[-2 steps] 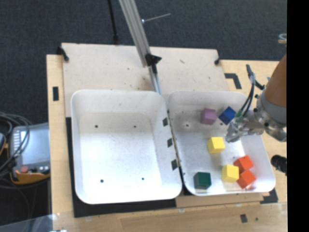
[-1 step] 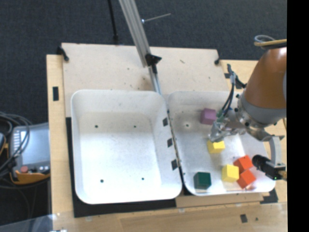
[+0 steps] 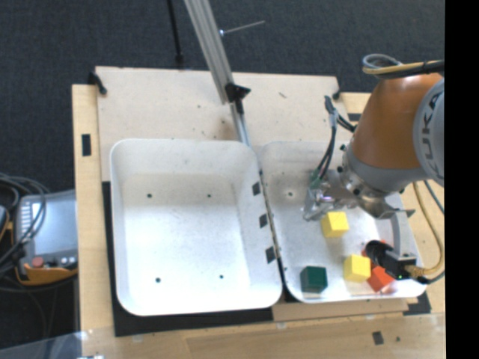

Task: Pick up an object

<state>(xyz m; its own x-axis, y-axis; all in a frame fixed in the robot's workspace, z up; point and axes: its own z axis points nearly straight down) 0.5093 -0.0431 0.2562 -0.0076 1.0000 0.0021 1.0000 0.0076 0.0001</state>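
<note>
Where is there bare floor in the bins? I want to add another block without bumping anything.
The left bin offers bare floor from wall to wall. In the right bin, the strip along the divider above the green block is free. It is crowded on the right: two yellow blocks, an orange block and the end effector.

Dark grey carpet floor (image 3: 75, 21) surrounds the light wooden desk (image 3: 165, 103). Aluminium rail (image 3: 209, 43) slants across the top. Cables and a pendant (image 3: 45, 238) lie at left.
</note>
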